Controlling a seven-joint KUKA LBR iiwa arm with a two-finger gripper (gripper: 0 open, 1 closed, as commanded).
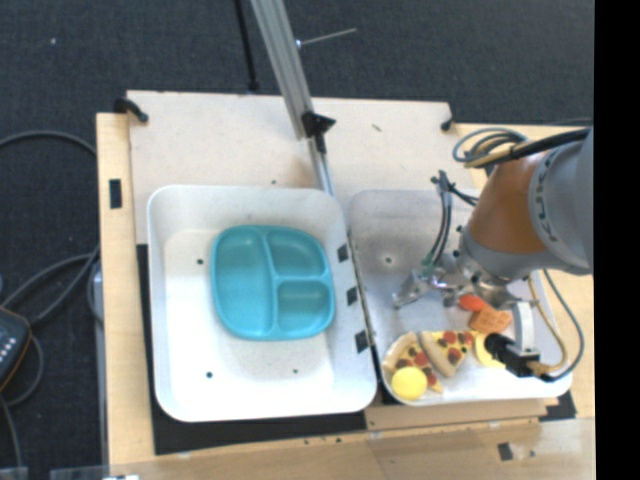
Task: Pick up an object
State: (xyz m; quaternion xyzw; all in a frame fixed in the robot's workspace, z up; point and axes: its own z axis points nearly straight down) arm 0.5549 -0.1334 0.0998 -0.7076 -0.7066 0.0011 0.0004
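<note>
My gripper [415, 290], fingers' spread not discernible, hangs low in the right bin [385, 223], beside the toy food heaped in its near corner: pizza slice [447, 351], yellow ball [407, 383], orange piece [489, 320]; teal tray [272, 281] lies alone in the left bin [180, 368].

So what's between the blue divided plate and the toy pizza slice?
In the camera view, the bins' adjoining walls lie between the blue divided plate and the toy pizza slice; also a yellow ball.

The arm [560, 203] was grey with a broad orange band [505, 213] above the wrist; thin dark cables [480, 148] looped beside it.
</note>
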